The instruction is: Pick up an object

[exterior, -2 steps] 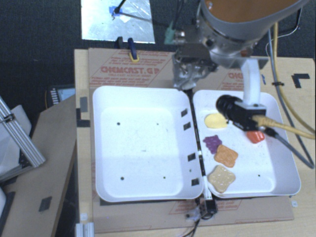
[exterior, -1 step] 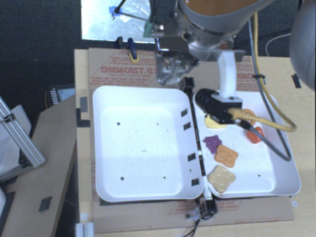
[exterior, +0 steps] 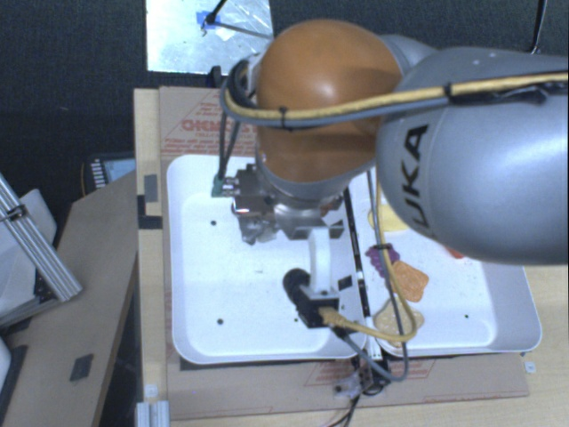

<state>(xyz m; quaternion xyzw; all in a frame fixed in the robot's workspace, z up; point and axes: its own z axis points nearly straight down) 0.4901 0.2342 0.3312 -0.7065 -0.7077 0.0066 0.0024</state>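
1. Camera view: the arm reaches in over the left bin, as this view has it. The gripper hangs low above that bin's white floor.
2. The wrist hides the gripper's working end, so I cannot tell whether it is open or closed. I see nothing held in it.
3. The floor beneath it looks bare apart from a few dark specks, so I judge there is nothing to pick there.
4. The likeliest target is the orange piece. It lies in the right bin, near the wall between the bins and well apart from the gripper.
5. Handling, as I judge it: it is small, flat and light, probably a plastic or foam toy, and stiff enough not to crush. Lying flat, it offers little height, so I would go low and pinch across its narrow width at the edges.
6. Looks: it is orange and roughly wedge-shaped with rounded corners and a matte face. A purple piece sits just beside its upper left and may be touching it. That crowds a grasp from that side.
7. A yellow thing shows farther back, partly hidden by the arm.
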